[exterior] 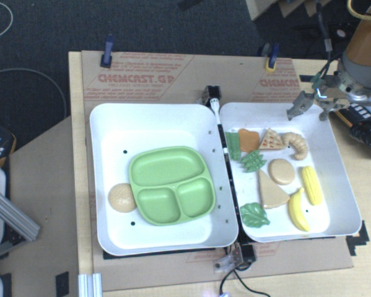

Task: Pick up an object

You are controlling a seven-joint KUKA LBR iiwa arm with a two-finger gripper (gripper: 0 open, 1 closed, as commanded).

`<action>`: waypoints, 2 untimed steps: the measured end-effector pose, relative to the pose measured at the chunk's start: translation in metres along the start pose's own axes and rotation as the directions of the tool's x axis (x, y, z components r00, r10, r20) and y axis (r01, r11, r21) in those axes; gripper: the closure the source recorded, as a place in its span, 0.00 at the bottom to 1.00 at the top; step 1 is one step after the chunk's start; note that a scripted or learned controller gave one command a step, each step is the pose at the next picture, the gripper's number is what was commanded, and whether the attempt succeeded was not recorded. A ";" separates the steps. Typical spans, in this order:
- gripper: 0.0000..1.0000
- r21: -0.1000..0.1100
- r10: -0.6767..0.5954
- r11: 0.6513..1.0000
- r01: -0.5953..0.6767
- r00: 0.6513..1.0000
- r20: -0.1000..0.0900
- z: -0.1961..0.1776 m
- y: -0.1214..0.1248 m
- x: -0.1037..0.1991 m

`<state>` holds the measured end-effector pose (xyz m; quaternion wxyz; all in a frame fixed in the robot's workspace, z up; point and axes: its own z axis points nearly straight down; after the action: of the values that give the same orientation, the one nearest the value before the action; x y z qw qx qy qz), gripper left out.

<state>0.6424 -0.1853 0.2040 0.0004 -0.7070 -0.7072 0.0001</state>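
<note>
Now, gripper (310, 106): fingers spread apart, holding nothing, above the far edge of the right bin (340, 166).
Banana (297, 211): yellow, curved, at that bin's near side.
Corn cob (312, 185): yellow, just beside the banana.
Green tray (171, 184): three compartments, in the left bin (108, 129).

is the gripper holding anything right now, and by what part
Nothing is held. The gripper hangs open above the right bin's far edge, apart from the toy food.

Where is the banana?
The banana lies in the right bin, near its front edge, just below the corn cob and beside the tan slice.
</note>
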 end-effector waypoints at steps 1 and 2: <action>0.00 0.010 0.004 1.000 -0.004 1.000 -0.004 0.112 -0.067 -0.005; 0.00 -0.017 -0.009 1.000 0.009 1.000 -0.016 0.113 -0.105 -0.028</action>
<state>0.5377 -0.2134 0.0914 0.0003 -0.7038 -0.7103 -0.0114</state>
